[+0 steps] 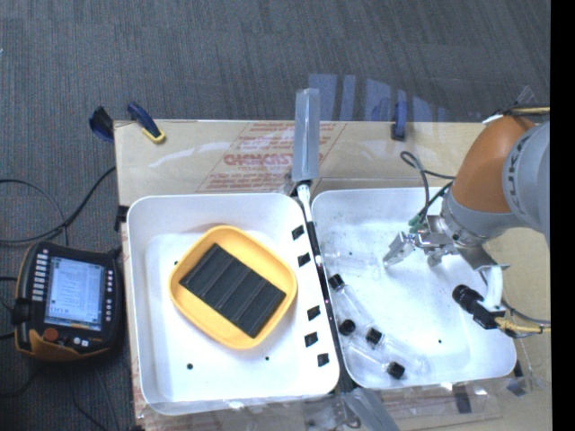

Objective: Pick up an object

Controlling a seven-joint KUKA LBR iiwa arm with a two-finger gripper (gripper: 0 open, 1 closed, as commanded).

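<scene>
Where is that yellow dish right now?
The yellow dish lies in the left white bin, holding a dark ribbed slab, across the divider from the gripper.

The grey arm (530, 182) with its orange band enters from the right of the frame, its gripper (415, 248) angled left at centre-right, jaws apart.

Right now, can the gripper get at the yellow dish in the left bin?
Probably yes. The gripper hangs over the right bin, and the yellow dish lies uncovered in the left bin; the low divider between looks passable from above.
</scene>
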